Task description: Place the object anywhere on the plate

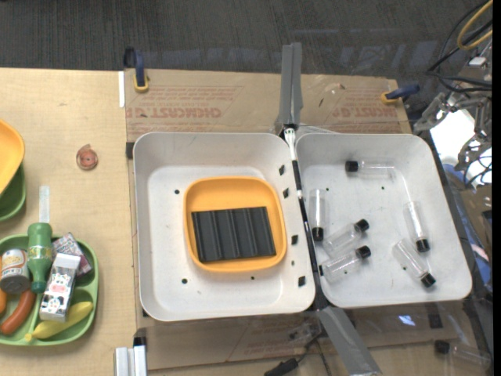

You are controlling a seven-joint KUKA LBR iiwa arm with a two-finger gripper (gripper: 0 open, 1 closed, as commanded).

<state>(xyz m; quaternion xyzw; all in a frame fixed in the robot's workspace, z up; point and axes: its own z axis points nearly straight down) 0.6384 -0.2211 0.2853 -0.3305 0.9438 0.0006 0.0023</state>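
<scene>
Orange plate, dark ribbed insert at its centre, sits in the middle of the left bin. Off to the plate's right, across the divider, the right bin holds six clear tubes with black caps. The nearest tube lies just past the divider, long axis running up and down the bin, cap at the near end. Two more lie slanted a little farther right of the plate; another lies crosswise at the far end, and two lie farthest from it. No tube is on the plate yet. As for the tool, I cannot tell its state. Whichever tube gets picked, I reckon it has to clear both bin rims at the divider on the way left.
</scene>
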